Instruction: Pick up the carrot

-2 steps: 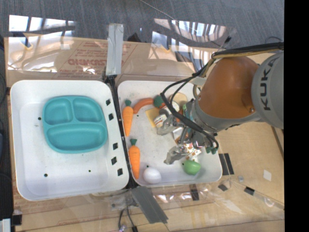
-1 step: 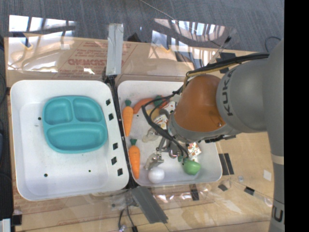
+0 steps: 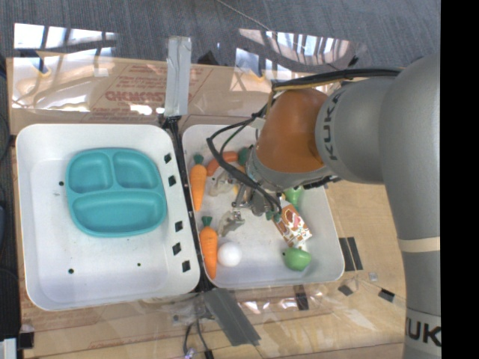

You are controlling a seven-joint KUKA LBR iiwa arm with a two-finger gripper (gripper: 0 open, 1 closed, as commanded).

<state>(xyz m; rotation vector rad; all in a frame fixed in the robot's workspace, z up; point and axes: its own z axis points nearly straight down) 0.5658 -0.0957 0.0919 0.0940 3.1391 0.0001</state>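
Note:
Two carrots lie along the left wall of the right bin (image 3: pixel 329 264): one carrot (image 3: pixel 197 186) near the middle of the wall, a second carrot (image 3: pixel 209 250) closer to the front corner. A third orange piece (image 3: pixel 229 157) shows at the back, partly hidden by the arm. My gripper (image 3: pixel 235 217) hangs low over the middle of this bin, just right of both carrots and between them. No carrot sits in it. The orange wrist band (image 3: pixel 293 134) hides the bin's back right part.
A white egg (image 3: pixel 230 256) lies beside the front carrot. A colourful packet (image 3: pixel 293 227) and a green pear (image 3: pixel 297 259) lie to the gripper's right. The left bin (image 3: pixel 37 275) holds a teal divided plate (image 3: pixel 116 191). A cardboard sheet (image 3: pixel 112 88) lies behind the bins.

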